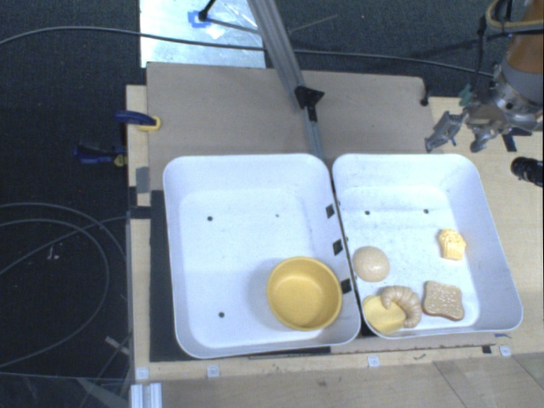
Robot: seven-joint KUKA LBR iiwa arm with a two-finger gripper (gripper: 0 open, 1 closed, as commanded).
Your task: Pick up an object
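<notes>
1. Lying in the right-hand shallow white plastic bin [489, 219] are the things to be picked: a pale round bun-shaped piece [371, 263] near the bin's left wall, a tan curled croissant-shaped piece [403, 302] resting over a flat yellow piece [382, 315] in the near left corner, a brown toast-shaped slice [443, 300] beside them, and a small yellow ridged block [451, 244] toward the right wall.
2. All five sit in the near half of that bin; the bun, croissant and yellow piece crowd close together, while the block and the toast lie a little apart.
3. The left-hand shallow white plastic bin [204, 185] holds a round yellow plastic bowl [304, 291], upright, near its front right corner, just beside the shared wall.
4. A grey metal pole [280, 41] slants down to the bench behind the bins.
5. A blue and yellow clamp [127, 121] grips the bench's left edge.
6. The two-finger gripper [463, 136] hangs beyond the right bin's far right corner, well apart from the pieces; its fingers are spread apart with nothing between them and touch nothing.
</notes>
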